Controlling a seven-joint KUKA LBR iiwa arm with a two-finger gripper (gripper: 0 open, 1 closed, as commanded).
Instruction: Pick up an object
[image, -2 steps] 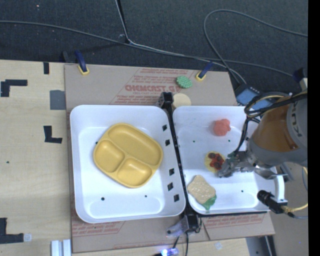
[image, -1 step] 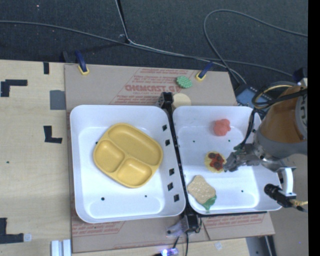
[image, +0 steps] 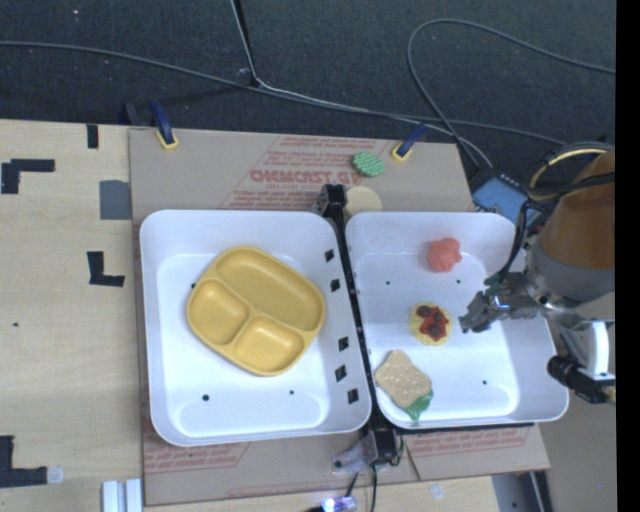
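**Pick not yet made: gripper low in right bin, nothing in hold**

The arm is reaching in from the right and its gripper is sitting low over the right bin, just beside the pizza toy on that toy's right. The dark fingers are blurring into one another at this slant, so how far apart they are standing cannot be told. Nothing is showing between them, and no object is leaving the bin floor.

Three candidate objects are lying in the right bin: the pizza toy near the middle, a pink lump toward the far wall, and a tan cracker piece with a green bit at its near edge, toward the near-left corner. All three are resting flat and well apart from each other. The left bin is holding a yellow tray (a sectioned plate, lying at a slant), which the gripper is nowhere near.

Judgement on progress: the approach appears done or nearly so, with the pizza toy the likely target given its closeness. Closing on an object, confirming the hold and lifting are all outstanding.
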